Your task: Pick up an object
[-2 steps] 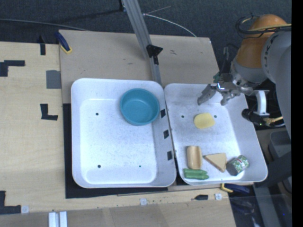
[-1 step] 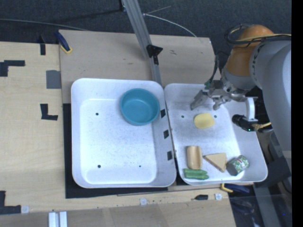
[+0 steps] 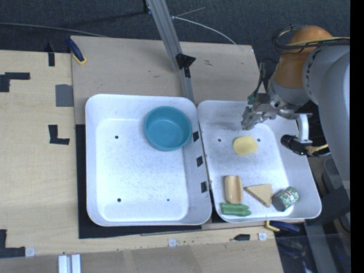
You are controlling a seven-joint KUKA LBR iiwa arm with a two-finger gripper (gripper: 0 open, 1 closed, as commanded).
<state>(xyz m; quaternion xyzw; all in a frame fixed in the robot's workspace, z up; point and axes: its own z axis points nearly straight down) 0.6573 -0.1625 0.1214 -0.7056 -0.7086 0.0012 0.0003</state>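
Look first at the near edge of the right bin [image 3: 296, 169], the edge closest to the bottom of your view. Four things sit crowded along it: a green piece [image 3: 235, 210] right by the near wall, a tan roll [image 3: 232, 189] standing just behind it, a tan wedge [image 3: 260, 194] beside that, and a small shiny gray and green thing [image 3: 285, 198] in the near right corner. There is little room between them. A bit farther back you see a yellow round lump [image 3: 245, 145] by itself in the middle of that bin, with bare white floor all around it. The gripper [image 3: 250, 120] hangs just behind the lump, close to it, over the far part of the bin. You cannot tell if the jaws are open or closed, and you see nothing between them. In the left bin [image 3: 114, 169], a blue bowl [image 3: 168, 128] sits near the far right corner, close to the wall, and the rest of the floor there is bare. Both bins rest on the counter [image 3: 34, 164].
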